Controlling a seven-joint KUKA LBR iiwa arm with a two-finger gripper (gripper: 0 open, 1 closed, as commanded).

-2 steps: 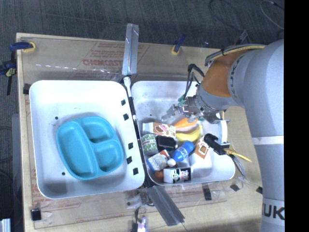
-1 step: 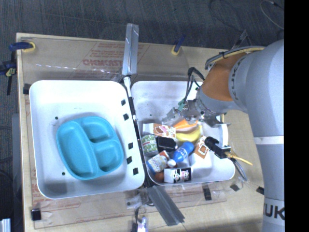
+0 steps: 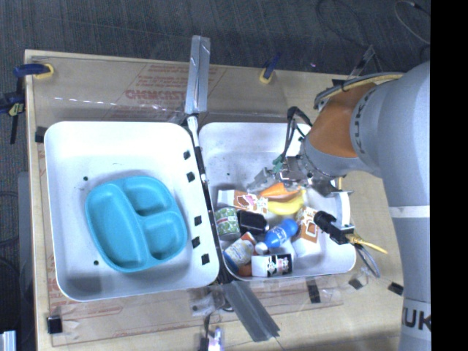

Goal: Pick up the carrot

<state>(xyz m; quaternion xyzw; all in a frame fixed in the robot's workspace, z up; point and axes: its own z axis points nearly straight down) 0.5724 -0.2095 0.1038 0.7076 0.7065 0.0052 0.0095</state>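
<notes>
Carrot (image 3: 278, 191): orange, lying in the right bin (image 3: 227, 141) among a heap of small goods, its long axis running roughly left to right with a slight rise toward the right; which end is the tip cannot be made out, as the right end runs under the gripper. Gripper (image 3: 292, 171): set at the far edge of the heap, just above and touching or nearly touching the carrot's far right end; whether it is released, clenched or grasping anything cannot be told from this view. Arm (image 3: 365, 126): grey with orange band, reaching in from the right over the right bin. Banana (image 3: 285, 207): yellow, just near of the carrot and lying about parallel to it. Blue bottle (image 3: 281, 234): nearer still, in the middle of the heap. Green tin (image 3: 227, 221): at the left of the heap, by the bin's left wall. Black bottle (image 3: 272, 265): at the near edge of the bin. Left bin (image 3: 66, 148): holds a blue tray (image 3: 136, 221) with compartments, well apart from the carrot.
</notes>
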